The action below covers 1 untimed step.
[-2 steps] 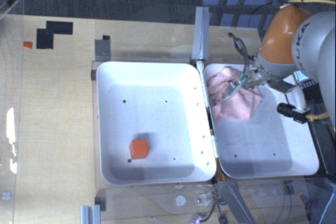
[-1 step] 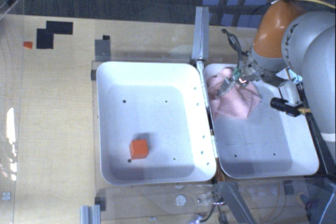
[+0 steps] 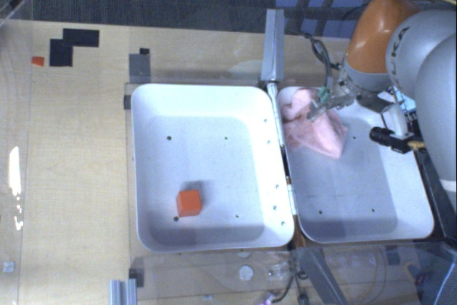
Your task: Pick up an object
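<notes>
pink cloth (image 3: 314, 128) bunched at back-left corner of right bin (image 3: 371, 218), gripper (image 3: 327, 101) on cloth's top edge, fingers pinching a fold, orange cube (image 3: 189, 203) in left bin (image 3: 207, 153), well apart from cloth

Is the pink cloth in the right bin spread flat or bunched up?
Bunched up. The soft pink cloth lies crumpled in folds against the right white bin's upper-left wall, with the tool at its top edge.

Your left bin (image 3: 150, 153) lies wide open around the orange block (image 3: 189, 203); in the right bin (image 3: 371, 225), the pink cloth (image 3: 314, 128) crowds the far-left corner.
</notes>
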Each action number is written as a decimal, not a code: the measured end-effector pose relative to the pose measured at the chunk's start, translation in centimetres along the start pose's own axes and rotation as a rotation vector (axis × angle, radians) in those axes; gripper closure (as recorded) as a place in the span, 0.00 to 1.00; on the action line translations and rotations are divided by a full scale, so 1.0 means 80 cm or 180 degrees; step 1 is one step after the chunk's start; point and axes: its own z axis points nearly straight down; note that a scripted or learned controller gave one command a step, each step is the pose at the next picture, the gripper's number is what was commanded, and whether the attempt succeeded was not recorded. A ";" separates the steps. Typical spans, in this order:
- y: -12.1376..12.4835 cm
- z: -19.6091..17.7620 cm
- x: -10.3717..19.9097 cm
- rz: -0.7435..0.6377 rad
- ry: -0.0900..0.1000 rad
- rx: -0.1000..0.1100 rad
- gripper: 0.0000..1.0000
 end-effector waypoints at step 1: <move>0.017 -0.103 0.039 0.0459 0.0014 0.0012 1.00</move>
